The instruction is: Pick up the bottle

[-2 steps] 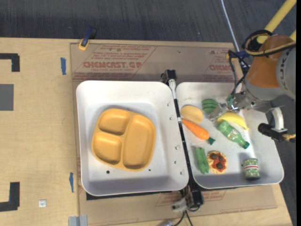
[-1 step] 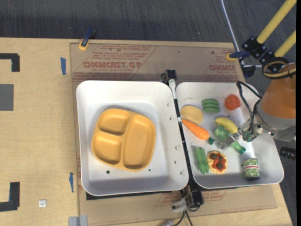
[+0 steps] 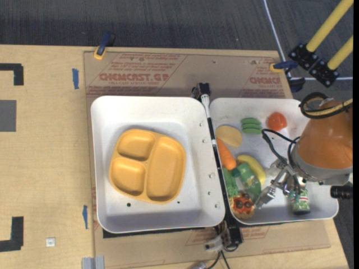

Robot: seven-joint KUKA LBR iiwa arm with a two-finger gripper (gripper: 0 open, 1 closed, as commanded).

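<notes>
— Green bottle (image 3: pixel 245 179), where?
— Right bin (image 3: pixel 320 210), lying among toy food beside the banana (image 3: pixel 253 167).
— Gripper (image 3: pixel 275 185)?
— Just right of it, low; whether jaws are apart, I cannot tell.

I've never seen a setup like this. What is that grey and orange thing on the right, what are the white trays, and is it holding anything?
You are looking down at a slant from one fixed camera above a bench. The grey and orange thing is a robot arm reaching in from the right. Its grasping tool hangs over the right white bin, among toy foods: a carrot, a banana, a tomato, a green pod and a small bottle near the bin's front corner. The left white bin holds a yellow divided plate. I cannot tell whether the tool grips anything; the bottle lies beside it, not between its fingers.
</notes>
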